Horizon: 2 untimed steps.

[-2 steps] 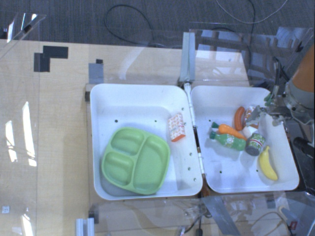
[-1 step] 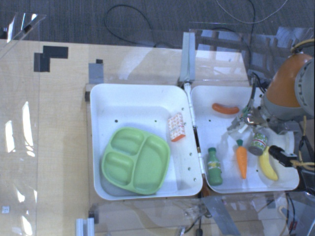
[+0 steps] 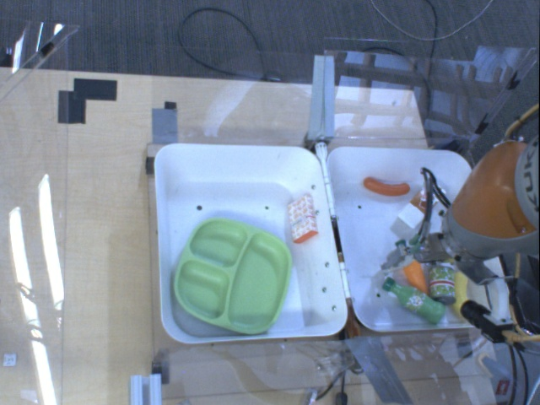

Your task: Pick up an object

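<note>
White plastic forms two shallow bins set side by side on the pale wooden table. In the left bin a light green divided tray is laid flat toward the near left corner, and a small orange and white packet is propped against the right wall, apart from the tray. In the right bin an orange sausage is seen alone near the far wall, while a cluster is gathered at the near right: a green bottle lying on its side, an orange carrot-like piece just beyond it, a small can with a dark printed label beside that, a yellow object partly hidden at the right, and a white block a little farther back. The hand is lowered into this cluster, just above the orange piece and the can; whether it is open or closed cannot be told, and nothing is seen to be held by it. The arm, grey with an orange band, is reached in from the right and bent down over the right bin's near right corner
</note>
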Tool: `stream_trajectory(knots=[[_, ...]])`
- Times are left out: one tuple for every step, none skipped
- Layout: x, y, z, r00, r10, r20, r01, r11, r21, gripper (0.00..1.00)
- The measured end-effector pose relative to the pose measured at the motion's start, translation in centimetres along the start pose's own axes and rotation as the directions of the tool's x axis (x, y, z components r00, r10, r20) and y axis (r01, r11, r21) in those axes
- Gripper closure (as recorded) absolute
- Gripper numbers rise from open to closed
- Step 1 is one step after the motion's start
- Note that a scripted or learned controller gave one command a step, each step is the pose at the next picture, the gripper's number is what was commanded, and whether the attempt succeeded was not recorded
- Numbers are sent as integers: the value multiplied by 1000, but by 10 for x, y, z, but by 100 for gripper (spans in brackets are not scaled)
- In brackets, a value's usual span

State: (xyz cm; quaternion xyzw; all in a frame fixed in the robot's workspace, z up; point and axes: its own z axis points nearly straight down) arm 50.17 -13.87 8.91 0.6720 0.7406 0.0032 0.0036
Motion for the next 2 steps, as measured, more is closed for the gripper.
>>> stream_trajectory(knots=[[0, 3, -12, 1000, -2, 2, 2, 1000, -9, 100], [64, 31, -122, 986, 167, 0, -167, 986, 4, 100]])
